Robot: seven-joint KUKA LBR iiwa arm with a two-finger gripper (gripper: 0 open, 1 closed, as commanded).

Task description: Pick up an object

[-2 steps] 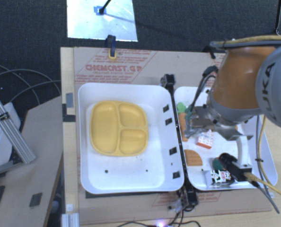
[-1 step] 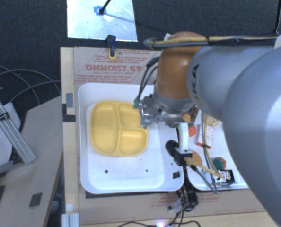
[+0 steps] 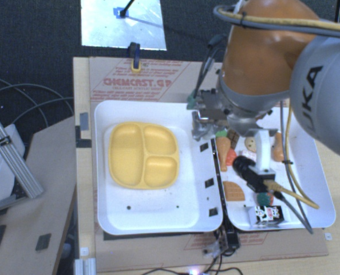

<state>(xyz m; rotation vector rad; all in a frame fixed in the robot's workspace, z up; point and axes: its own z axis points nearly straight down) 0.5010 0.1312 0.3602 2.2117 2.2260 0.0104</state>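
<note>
My gripper (image 3: 226,132) hangs low over the far left part of the right bin (image 3: 313,171), mostly hidden under the grey and orange wrist. Directly below it lie an orange carrot-shaped toy (image 3: 222,151) and a small red piece (image 3: 231,157). Close by are a pale round cookie (image 3: 250,144) and an orange piece (image 3: 278,148). Nearer the front lie a tan bread-like slice (image 3: 234,191), a small green item (image 3: 264,199) and a black-and-white carton (image 3: 267,213). I see nothing lifted off the bin floor.
The left bin (image 3: 118,216) holds a yellow divided plate (image 3: 143,154). A raised divider (image 3: 217,182) with black clips runs between the two bins. A yellow cable loops across the right bin's front. Cardboard lies under both bins.
</note>
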